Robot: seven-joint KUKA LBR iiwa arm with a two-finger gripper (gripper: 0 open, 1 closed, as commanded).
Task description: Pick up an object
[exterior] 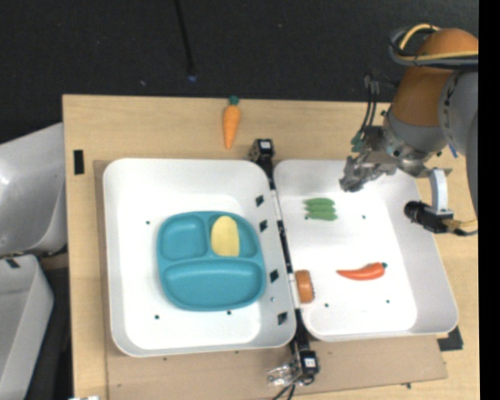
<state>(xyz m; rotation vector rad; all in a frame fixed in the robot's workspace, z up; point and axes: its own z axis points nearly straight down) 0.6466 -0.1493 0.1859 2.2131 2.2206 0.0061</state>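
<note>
Your claw (354, 179) hovers over the right bin's (425, 307) back edge.
You can't tell its opening; below lie one green pod (321, 209), one chili (362, 272), one orange piece (304, 287).

We saw white bins (117, 307): left one held a teal tray (192, 286) with a yellow piece (225, 237); right held green beans (320, 209), red chili (362, 272), an orange piece (304, 287). Orange carrot (231, 123) above them.

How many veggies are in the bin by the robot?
3: green beans near the back, a red chili pepper in the middle, an orange carrot slice at the right bin's left edge.
</note>
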